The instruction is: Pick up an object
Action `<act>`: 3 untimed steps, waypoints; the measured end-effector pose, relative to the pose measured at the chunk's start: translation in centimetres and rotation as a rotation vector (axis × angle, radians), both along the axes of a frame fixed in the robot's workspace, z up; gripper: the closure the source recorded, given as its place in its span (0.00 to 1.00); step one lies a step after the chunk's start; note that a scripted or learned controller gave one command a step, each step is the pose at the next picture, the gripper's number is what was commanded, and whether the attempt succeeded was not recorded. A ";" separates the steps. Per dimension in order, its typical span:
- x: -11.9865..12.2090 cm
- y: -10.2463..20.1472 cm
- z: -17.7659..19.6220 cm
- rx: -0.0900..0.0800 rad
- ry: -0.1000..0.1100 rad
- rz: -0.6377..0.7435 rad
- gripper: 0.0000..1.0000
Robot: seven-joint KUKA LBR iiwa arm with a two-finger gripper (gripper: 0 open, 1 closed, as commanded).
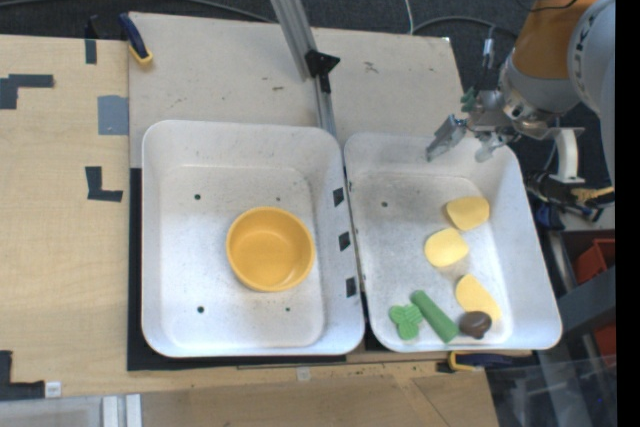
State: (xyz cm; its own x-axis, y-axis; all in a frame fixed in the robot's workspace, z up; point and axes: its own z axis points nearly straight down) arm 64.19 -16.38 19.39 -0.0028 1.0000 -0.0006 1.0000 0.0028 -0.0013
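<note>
My gripper [464,144] hangs over the far edge of the right bin [400,165], its two fingers spread open with nothing between them. Below it in that bin lie three yellow pieces: one [467,212] nearest the gripper, one [446,248] in the middle, one [476,296] toward the front. A green piece [424,314] and a small dark brown piece [474,323] lie at the bin's front. A yellow bowl [269,248] sits upright in the left bin [180,155].
A grey metal pole [290,0] slants down to a black clamp [322,64] behind the bins. Cables run along the back. A yellow and blue clamp [136,40] sits at the board's far left corner.
</note>
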 end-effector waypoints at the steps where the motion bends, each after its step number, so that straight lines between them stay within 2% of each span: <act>1: 0.0 0.0 0.0 0.000 0.000 0.000 0.00; 2: 0.9 0.2 -5.4 0.000 0.004 0.001 0.00; 3: 0.8 0.3 -10.8 0.000 0.003 0.000 0.00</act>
